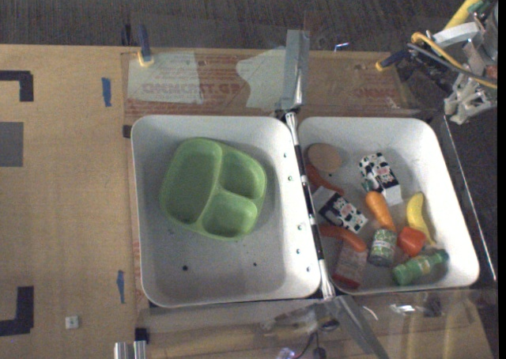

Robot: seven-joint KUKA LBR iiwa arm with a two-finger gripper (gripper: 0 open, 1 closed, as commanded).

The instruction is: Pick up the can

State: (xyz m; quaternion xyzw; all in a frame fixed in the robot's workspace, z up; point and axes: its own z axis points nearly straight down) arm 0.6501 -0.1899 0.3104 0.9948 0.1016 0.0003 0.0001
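The can is small, with a green label and a silvery top. It stands in the near part of the right bin, between a red pepper and a reddish bottle. My gripper hangs at the upper right, outside the bin's far right corner and well away from the can. Cables and a yellow part surround it. Nothing shows between it and the can.
The right bin also holds a green bottle, a carrot, a banana, two cow-patterned cartons, a red chili and a brown egg-shaped piece. A green divided plate lies in the left bin.
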